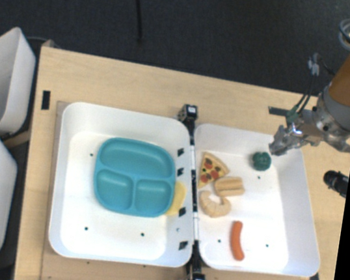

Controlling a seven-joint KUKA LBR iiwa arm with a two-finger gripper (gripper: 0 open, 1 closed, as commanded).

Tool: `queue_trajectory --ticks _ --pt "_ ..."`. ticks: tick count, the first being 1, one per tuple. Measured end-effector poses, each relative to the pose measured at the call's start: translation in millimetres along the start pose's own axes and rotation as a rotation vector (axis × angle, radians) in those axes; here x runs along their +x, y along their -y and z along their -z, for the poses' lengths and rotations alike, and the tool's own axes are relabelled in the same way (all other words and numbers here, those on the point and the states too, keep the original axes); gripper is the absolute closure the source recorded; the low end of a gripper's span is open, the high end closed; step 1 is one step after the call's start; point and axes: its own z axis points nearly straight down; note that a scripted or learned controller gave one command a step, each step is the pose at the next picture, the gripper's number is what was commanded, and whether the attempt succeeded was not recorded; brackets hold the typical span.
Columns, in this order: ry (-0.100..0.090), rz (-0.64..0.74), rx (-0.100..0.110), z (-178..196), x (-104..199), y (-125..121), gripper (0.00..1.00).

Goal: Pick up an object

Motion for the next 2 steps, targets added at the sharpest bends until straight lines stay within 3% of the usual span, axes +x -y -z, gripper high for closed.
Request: queue_trajectory --ticks 1,2 --pt "0.0 0.001 0.001 -3 57 -18 1.0" --pt "-0.001 0.0 0.003 0 108 -20 1.0"
